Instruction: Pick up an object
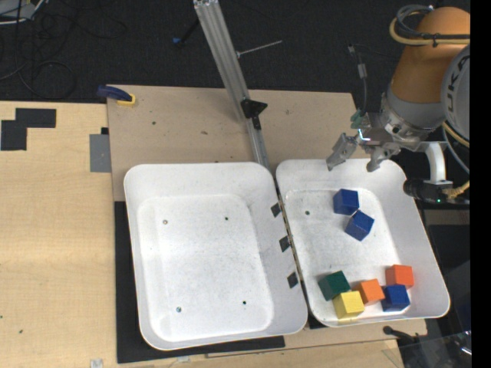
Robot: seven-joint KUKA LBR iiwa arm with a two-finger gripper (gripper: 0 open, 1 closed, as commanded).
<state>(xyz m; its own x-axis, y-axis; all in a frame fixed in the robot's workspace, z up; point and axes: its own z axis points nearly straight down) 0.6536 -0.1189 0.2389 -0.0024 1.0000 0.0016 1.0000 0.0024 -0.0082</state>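
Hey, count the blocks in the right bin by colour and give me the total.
Blue cube blocks: 3
Dark green cube block: 1
Yellow cube block: 1
Orange cube block: 1
Red-orange cube block: 1
Total: 7

The arm (430, 67) is grey with a broad orange band, yellowish cables looping over its top. The gripper (358, 156) has two grey metal fingers.

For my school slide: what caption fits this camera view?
Open gripper above the right bin of colored blocks.
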